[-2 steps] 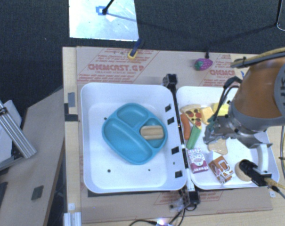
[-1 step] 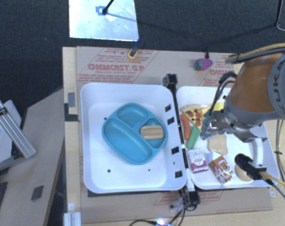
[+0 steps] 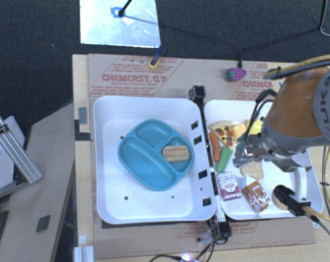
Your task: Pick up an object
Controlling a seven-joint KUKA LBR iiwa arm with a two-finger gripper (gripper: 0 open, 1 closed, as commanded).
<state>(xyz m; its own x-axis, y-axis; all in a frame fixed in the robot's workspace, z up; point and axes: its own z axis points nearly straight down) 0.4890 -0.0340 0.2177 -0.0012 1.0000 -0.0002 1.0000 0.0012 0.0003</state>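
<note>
My gripper (image 3: 243,156) hangs low over the middle of the right bin (image 3: 312,203), under the grey wrist and orange band. Just left of it lie a green stick (image 3: 225,158) and an orange carrot-like piece (image 3: 214,144). A pizza slice (image 3: 223,131) and a yellow piece (image 3: 254,127) sit behind it. A tan bread slice (image 3: 255,171) lies right below the gripper. Near the front edge stand a pink carton (image 3: 228,186) and a brown-orange carton (image 3: 257,195). The arm hides the bin's right part.
The left bin (image 3: 113,201) holds a blue divided plate (image 3: 145,160) with a tan bun (image 3: 176,153) in one compartment. A black divider with clips (image 3: 204,146) runs between the bins. A purple toy (image 3: 235,74) lies on the cardboard behind the right bin.
</note>
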